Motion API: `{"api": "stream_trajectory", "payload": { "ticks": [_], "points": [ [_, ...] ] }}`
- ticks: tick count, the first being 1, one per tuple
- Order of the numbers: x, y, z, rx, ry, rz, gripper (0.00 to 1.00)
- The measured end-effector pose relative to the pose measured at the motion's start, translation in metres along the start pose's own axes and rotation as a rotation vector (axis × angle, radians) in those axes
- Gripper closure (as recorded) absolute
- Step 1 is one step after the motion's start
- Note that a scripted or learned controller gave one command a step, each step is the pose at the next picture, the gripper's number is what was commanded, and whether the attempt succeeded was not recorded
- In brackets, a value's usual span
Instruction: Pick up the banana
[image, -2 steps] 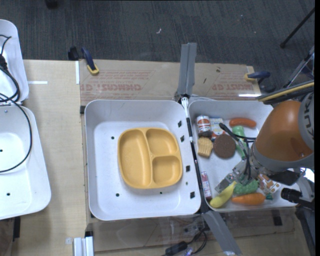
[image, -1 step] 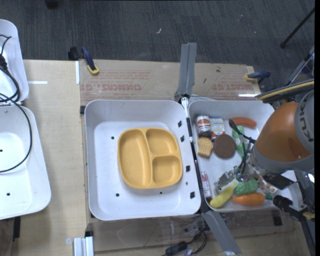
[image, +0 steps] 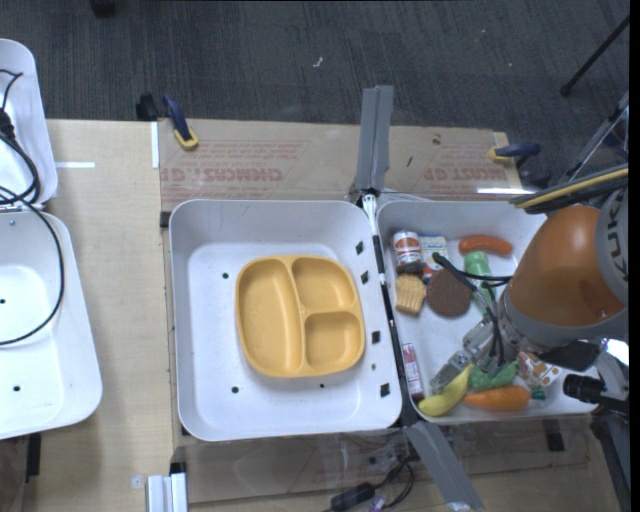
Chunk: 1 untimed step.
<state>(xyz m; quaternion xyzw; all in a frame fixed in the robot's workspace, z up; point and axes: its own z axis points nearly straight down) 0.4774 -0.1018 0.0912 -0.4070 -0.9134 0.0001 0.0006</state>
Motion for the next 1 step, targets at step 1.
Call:
{"api": "stream_trajectory", "payload": {
  "ticks": [1],
  "points": [
    [-0.0008, 0.0001, -0.0089, -0.001, -0.001, 0.002, 1.00]
  ]
}}
